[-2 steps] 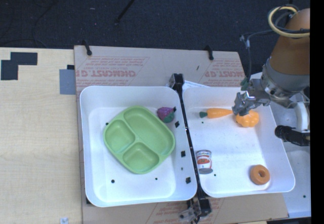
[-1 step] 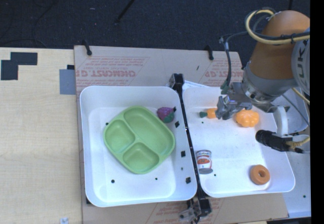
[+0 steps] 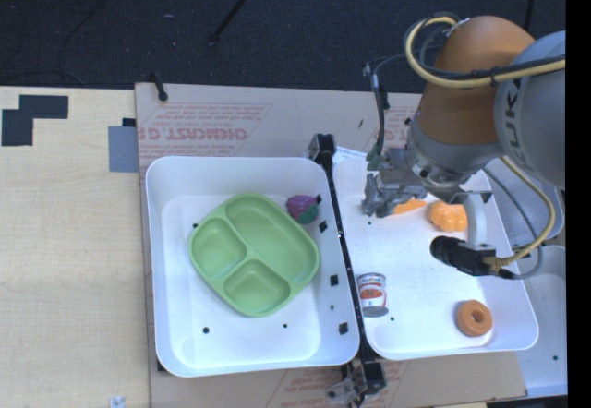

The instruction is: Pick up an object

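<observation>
The gripper [image 3: 378,197] is low in the right white bin [image 3: 406,323], and I cannot tell its state. Just beside it lies a small orange wedge-shaped toy [image 3: 407,207] (probably light, hard and slippery), best pinched across its thin middle.

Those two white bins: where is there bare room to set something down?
Right bin: bare floor between the can and the donut. Left bin: a strip along the near wall, below the green tray. It is crowded at the right bin's far end, where the hand sits by the orange pieces.
</observation>
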`<state>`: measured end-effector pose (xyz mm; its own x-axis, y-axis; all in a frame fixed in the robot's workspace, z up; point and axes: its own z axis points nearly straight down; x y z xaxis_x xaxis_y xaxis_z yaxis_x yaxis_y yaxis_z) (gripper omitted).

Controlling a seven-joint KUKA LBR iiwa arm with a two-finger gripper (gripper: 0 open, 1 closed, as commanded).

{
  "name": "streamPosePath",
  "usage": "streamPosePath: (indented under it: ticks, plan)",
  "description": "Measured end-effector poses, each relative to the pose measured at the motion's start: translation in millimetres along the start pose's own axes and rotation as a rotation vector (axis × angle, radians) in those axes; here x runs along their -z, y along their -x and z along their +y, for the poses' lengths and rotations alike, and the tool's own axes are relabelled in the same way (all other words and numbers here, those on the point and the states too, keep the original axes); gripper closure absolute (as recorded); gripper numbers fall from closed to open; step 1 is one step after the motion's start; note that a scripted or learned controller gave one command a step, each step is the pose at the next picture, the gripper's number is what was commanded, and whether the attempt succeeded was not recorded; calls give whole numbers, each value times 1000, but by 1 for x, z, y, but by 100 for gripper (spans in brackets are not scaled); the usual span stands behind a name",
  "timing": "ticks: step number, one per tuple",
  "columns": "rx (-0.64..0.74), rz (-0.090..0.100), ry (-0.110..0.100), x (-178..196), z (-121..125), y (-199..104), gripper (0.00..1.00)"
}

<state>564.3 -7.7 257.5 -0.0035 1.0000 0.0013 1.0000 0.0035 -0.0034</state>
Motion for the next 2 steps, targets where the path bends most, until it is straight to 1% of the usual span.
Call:
streamPosePath:
  ticks: [1, 2]
  plan:
    - [1, 0, -2, -21, -6, -57, 100]
    - [0, -1, 0, -18, -8, -107, 100]
